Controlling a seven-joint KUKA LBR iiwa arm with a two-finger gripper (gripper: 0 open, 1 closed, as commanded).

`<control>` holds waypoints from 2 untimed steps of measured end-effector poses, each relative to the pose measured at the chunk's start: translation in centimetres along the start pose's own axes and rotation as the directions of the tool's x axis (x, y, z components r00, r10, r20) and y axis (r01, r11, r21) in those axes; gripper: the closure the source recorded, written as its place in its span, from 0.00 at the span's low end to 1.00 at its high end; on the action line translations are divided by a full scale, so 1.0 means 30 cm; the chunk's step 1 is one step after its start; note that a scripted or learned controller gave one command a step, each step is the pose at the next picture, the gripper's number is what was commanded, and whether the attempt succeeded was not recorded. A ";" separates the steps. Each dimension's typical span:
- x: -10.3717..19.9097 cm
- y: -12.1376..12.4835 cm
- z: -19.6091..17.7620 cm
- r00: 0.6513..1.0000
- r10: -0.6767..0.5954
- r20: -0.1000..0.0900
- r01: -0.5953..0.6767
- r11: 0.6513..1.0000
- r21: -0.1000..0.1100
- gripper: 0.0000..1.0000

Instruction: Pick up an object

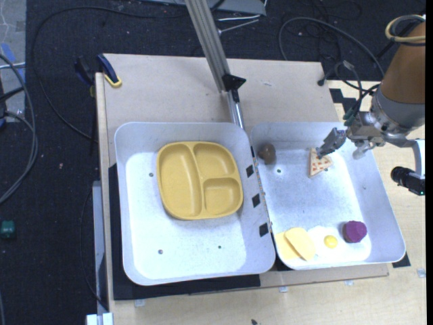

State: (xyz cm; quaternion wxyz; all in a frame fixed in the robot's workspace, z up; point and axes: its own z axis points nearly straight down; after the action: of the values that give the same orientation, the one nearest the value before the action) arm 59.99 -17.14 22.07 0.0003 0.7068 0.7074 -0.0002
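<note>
Camera view: no writing is being shown. Two white bins are being carried on the worktop [169, 80]. One yellow tray [200, 179] is lying in the left bin [135, 249]. In the right bin [379, 202], a slice [319, 164], orange with red dots, is being gripped by the claw [329, 149]; also lying there are a brown ball [267, 154], a purple ball [354, 231] and a yellow block [298, 242].

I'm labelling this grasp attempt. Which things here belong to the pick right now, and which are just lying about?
In play:
- gripper, in the right bin
- pizza-slice toy, just below the gripper

Lying about:
- brown lump
- purple ball
- yellow slab
- small yellow piece
- yellow divided tray in the left bin
</note>
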 end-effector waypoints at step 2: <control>0.004 -0.011 0.405 1.000 0.001 -0.001 -0.001 1.000 0.005 0.00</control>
State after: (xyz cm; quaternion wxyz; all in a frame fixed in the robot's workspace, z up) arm 59.67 -17.03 9.92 -0.0021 0.7073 0.7069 -0.0016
